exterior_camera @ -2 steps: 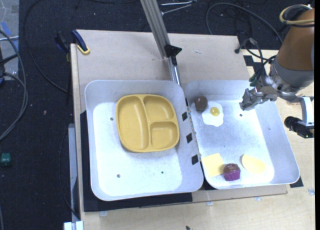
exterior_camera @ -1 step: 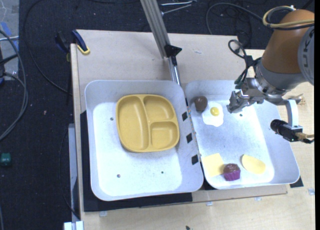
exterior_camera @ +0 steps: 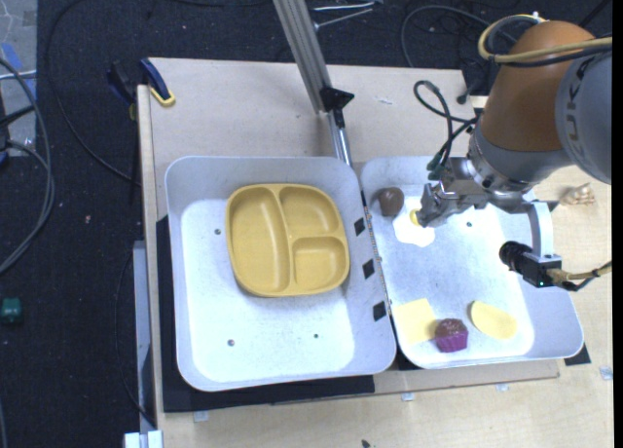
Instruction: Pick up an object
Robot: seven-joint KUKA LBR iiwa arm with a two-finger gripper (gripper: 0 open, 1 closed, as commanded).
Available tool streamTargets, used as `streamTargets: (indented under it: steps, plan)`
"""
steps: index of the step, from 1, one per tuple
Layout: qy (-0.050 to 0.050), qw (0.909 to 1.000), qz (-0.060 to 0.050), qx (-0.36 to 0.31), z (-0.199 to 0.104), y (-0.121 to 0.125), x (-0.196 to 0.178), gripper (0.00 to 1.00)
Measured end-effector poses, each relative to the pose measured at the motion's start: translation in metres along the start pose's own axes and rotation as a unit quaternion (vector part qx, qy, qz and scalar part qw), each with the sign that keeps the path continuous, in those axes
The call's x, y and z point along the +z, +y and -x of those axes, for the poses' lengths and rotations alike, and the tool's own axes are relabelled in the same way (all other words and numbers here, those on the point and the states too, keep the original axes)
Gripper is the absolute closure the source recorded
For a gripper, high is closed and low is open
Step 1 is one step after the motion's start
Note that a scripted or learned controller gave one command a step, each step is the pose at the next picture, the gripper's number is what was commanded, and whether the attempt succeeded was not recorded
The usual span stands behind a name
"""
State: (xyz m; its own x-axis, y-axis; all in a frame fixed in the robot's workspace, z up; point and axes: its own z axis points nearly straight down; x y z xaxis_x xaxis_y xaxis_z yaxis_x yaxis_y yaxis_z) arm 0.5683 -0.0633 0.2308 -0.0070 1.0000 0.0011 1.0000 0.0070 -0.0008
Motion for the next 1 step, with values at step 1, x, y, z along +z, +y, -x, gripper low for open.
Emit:
streamTargets:
  steps: [1]
  plan:
    - [0.0, 1.0, -0.001, 0.0, -0.0429, -0.0173, 0.0076, 1.0]
